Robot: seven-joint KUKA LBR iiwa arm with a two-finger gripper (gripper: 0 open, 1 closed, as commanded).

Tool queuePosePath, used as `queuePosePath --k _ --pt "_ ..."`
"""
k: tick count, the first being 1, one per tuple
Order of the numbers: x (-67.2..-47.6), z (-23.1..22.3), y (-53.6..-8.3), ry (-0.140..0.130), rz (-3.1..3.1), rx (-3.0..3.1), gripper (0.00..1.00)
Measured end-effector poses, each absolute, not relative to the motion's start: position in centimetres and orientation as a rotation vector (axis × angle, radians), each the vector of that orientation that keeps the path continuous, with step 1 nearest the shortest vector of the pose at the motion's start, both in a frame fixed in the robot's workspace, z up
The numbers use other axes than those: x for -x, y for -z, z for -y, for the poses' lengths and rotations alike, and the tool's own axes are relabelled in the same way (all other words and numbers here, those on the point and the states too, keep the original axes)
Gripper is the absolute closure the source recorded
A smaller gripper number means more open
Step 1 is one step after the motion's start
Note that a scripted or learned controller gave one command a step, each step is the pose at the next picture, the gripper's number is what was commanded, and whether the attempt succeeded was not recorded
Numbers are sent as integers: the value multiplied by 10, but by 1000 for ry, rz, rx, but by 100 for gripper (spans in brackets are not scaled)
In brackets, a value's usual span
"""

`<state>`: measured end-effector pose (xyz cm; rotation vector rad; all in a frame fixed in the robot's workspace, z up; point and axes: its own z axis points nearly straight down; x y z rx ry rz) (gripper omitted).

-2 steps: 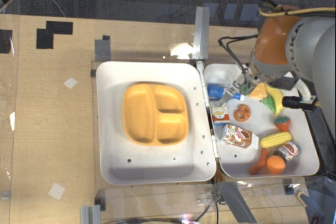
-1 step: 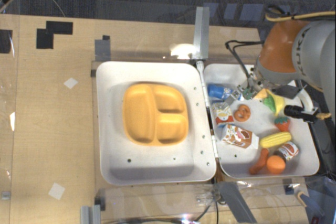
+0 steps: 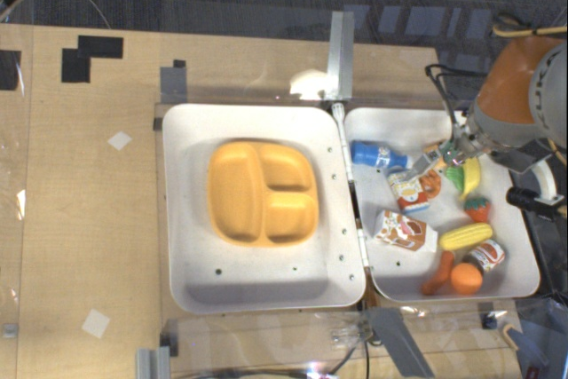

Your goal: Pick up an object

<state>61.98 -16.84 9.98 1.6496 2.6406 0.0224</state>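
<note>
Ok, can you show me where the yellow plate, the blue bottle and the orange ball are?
Yellow plate (image 3: 263, 192): camera view, on its middle divider, left bin.
Blue bottle (image 3: 373, 156): camera view, on its body, right bin.
Orange ball (image 3: 466, 278): camera view, on its top, right bin.

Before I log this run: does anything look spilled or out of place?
Nothing stands out. The toy food lies jumbled but inside the right bin, and the yellow divided plate sits flat in the left bin.
</note>
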Motion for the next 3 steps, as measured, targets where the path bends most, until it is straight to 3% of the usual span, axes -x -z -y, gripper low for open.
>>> queuePosePath --k 1,2,3 --pt "-622 198 -101 -29 -2654 -1642 0" --pt "-649 180 -159 -10 -2602 -1732 0" --pt "-604 127 -107 -3 -2453 -1961 0"
